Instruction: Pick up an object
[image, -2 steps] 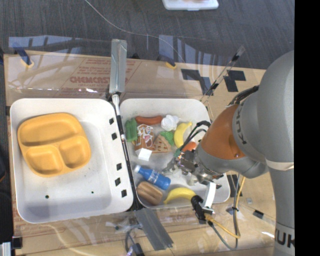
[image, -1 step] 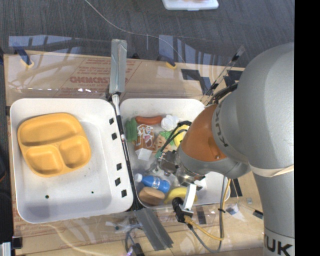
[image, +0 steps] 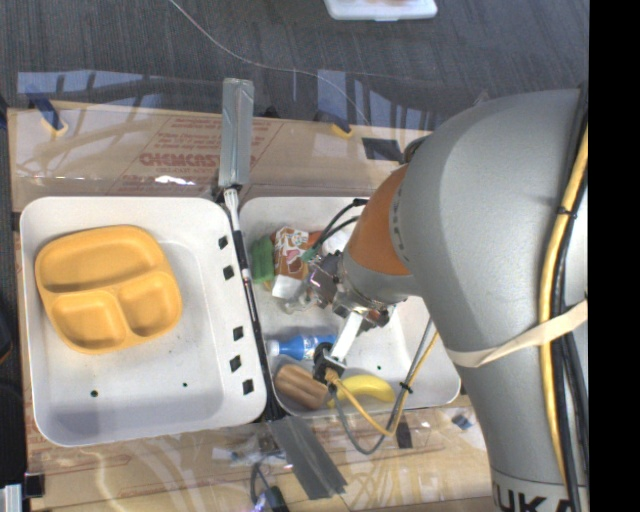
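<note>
no object is seen lifted. the candidates are crowded along the left side of the right bin (image: 300, 208). a printed packet (image: 291, 249) lies at the far end, with a green item (image: 262, 262) just left of it against the dividing wall. a blue item (image: 298, 348) lies nearer, then a brown rounded item (image: 297, 386) and a banana (image: 366, 389) at the near edge. the gripper (image: 310, 283) is set low at the packet's near end. whether it is open or shut cannot be told, and nothing is seen held.

risks, as judged: the packet and green item appear to touch, so both could be pinched or one shoved aside. a thin packet could slip out on lifting. the dividing wall is close and could be struck. the left bin (image: 130, 405), holding a yellow divided tray (image: 105, 288), is well apart and not at risk.
</note>
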